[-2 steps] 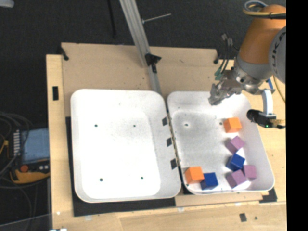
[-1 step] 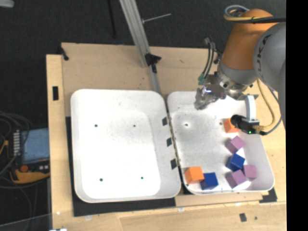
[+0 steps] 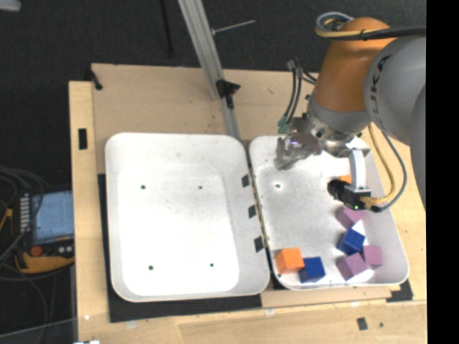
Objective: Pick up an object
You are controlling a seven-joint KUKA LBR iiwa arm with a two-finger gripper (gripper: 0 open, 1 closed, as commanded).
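pincer (image 3: 289, 151) over the upper left of the right bin (image 3: 301, 199); whether it is spread cannot be told. orange block (image 3: 290, 259) and blue block (image 3: 312, 269) lie touching at the bin's lower edge.

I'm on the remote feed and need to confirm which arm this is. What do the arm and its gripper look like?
The arm is rounded and grey, with a broad orange band above the wrist and dark lettering on the grey shell. Thin cables loop down both sides of the wrist. The gripper is small, metallic grey, with a black block mounted beside it.
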